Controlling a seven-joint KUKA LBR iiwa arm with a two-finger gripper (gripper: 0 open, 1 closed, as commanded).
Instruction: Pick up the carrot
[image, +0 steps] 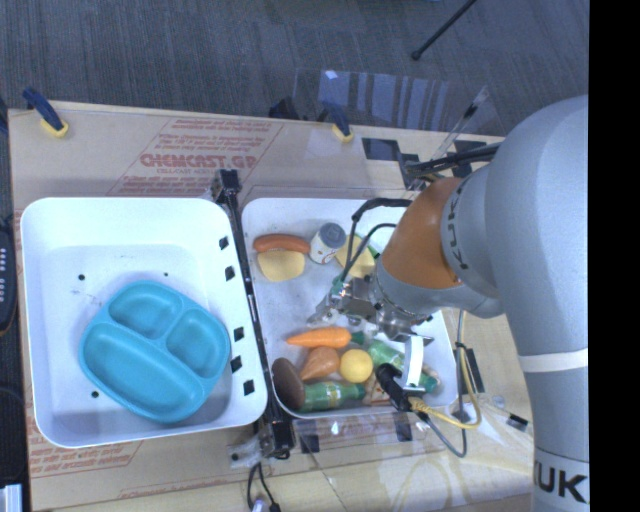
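1. Far left: the blue divided plate (152, 348) sits in the left bin (40, 300), well clear of the action.
2. Into the right bin (290, 215): the carrot (320, 338) lies near the front among the toy food, long axis running left-right, tip pointing left.
3. Just right of it and slightly above, the gripper (345, 295) hovers; I cannot tell whether it is open or closed.
4. Judgement: a short reach down-left, closing across the carrot's width.
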